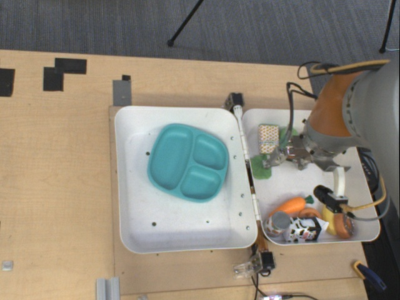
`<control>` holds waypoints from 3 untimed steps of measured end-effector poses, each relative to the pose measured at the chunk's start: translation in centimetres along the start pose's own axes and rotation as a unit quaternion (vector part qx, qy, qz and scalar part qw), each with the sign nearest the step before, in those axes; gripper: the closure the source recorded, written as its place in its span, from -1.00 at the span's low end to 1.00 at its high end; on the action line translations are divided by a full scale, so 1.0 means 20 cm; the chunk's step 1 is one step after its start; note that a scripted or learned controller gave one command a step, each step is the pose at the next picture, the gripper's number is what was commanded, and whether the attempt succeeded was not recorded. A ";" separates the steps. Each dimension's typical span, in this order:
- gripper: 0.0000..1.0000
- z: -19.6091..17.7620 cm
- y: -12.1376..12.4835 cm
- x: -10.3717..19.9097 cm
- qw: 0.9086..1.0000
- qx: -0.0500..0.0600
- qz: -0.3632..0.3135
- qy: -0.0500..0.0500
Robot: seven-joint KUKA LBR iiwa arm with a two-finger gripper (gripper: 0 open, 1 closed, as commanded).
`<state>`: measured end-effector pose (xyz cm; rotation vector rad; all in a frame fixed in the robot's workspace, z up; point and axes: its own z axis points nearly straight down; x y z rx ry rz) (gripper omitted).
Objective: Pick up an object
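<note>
One tool [277, 159] is low in the right white plastic bin [369, 233], close to its left wall, on the grey arm with the orange band [331, 108]. If its fingers are open or closed I cannot tell, because they are small and dark here and the wrist covers part of them. Just beside the tool lies a flat green piece [260, 169], which seems the nearest thing to take, and just above it stands a small patterned box [269, 137].

The first risk, I think, is the wall: the green piece lies almost against it, so one finger may land on the rim or push the piece away. The piece also looks thin, so the fingers may close over nothing.

Further out, at the front of the same bin, an orange carrot-shaped toy [292, 205], a black and white printed object [304, 230] and other small things lie touching. A grasp there may catch two together. The left white bin [134, 230] carries a teal divided plate [188, 161], well apart.
</note>
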<state>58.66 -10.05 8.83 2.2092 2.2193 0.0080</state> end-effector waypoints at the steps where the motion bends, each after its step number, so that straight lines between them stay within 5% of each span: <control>1: -1.00 0.02 0.39 0.03 1.000 0.014 -0.001 0.000; 2: 1.00 -0.04 0.40 0.04 1.000 0.007 -0.005 0.000; 3: 1.00 -0.54 0.11 0.22 1.000 0.003 -0.002 0.002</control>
